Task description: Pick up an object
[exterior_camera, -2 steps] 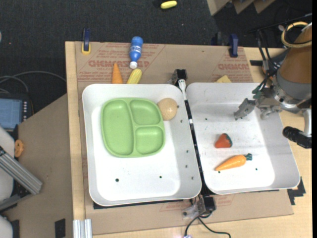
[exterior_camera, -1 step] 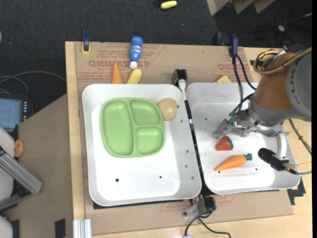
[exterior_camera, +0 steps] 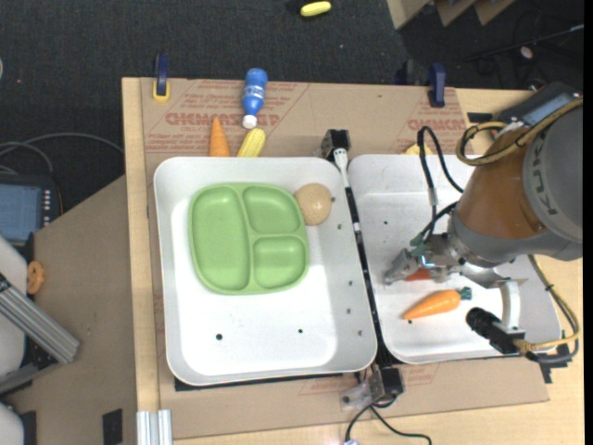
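Observation:
An orange toy carrot (exterior_camera: 433,304) lies in the right bin (exterior_camera: 389,202), pointing left, near the bin's front. My gripper (exterior_camera: 406,269) hangs low over that bin, just above and to the left of the carrot, apart from it. A small reddish bit shows at the gripper's base; what it is cannot be told. In the left bin (exterior_camera: 176,276) sits a green divided plate (exterior_camera: 248,237) with a tan round object (exterior_camera: 314,202) against its upper right corner.
Behind the left bin, on the bench, lie a blue and white bottle (exterior_camera: 253,95), a small orange carrot (exterior_camera: 218,139) and a yellow corn piece (exterior_camera: 252,142). A yellow object (exterior_camera: 316,8) lies on the dark floor beyond. The arm covers the right bin's right side.

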Controlling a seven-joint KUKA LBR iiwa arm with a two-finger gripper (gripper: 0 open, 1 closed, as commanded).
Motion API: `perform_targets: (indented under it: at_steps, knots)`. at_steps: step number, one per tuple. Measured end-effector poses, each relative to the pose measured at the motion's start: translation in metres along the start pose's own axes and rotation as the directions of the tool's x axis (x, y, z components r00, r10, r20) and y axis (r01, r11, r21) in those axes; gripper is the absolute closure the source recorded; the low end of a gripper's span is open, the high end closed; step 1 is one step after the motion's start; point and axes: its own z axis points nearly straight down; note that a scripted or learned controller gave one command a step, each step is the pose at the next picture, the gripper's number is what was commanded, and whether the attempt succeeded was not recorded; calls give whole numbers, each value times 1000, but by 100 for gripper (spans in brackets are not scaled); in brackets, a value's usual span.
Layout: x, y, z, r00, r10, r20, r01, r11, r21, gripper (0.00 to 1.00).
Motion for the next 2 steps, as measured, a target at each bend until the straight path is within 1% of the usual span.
perform_targets:
  at_steps: [1, 2]
  knots:
    - [-7, 32, -1, 1000, 1, 6, -1, 1000, -11, 0]
    - [2, -8, 0, 1000, 3, 2, -3, 1000, -1, 0]
